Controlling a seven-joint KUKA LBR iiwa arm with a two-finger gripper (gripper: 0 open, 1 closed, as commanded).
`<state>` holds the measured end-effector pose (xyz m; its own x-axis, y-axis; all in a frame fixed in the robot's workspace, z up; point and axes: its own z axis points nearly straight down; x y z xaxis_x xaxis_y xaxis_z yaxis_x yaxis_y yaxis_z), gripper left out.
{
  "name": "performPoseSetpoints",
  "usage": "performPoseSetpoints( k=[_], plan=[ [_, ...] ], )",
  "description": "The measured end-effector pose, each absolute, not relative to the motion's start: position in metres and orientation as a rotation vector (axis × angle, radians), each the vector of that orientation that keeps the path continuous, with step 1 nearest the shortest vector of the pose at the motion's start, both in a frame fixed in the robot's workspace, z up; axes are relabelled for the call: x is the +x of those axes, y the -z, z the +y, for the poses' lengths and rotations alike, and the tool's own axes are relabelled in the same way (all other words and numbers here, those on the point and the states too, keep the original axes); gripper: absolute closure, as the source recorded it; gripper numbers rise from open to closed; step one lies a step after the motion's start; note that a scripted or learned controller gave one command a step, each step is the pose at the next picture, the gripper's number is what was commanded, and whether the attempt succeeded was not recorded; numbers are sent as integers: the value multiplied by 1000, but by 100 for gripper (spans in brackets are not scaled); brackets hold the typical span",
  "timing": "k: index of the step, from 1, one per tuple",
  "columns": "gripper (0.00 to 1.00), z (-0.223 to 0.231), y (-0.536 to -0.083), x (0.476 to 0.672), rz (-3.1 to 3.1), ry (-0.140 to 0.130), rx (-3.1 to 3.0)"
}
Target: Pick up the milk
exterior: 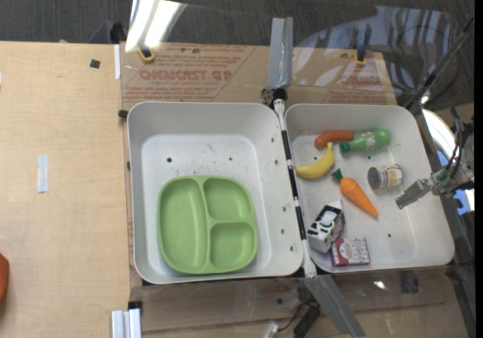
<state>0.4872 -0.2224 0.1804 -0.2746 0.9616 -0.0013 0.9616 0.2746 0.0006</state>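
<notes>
Camera view. Table (60, 178): light wood, carrying two shallow white bins side by side.

Left bin (143, 178): one green divided plate (207, 225), three compartments, lying flat toward the near side.

Right bin (423, 246): milk carton (325, 226), black and white, tipped on its side against the near left wall, touching a small pink box (351, 252); banana (318, 164); red sausage (333, 137); green bottle (366, 140) on its side; carrot (357, 195); small can (385, 176) on its side.

End effector (413, 194): at the right bin's right edge, well apart from the milk carton; whether it is spread or closed cannot be told.
</notes>
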Motion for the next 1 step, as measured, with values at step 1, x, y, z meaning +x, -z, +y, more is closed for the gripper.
performPoseSetpoints(
  k=[1],
  plan=[
    [0,-217,-91,582,2539,-7,1855]
  ],
)
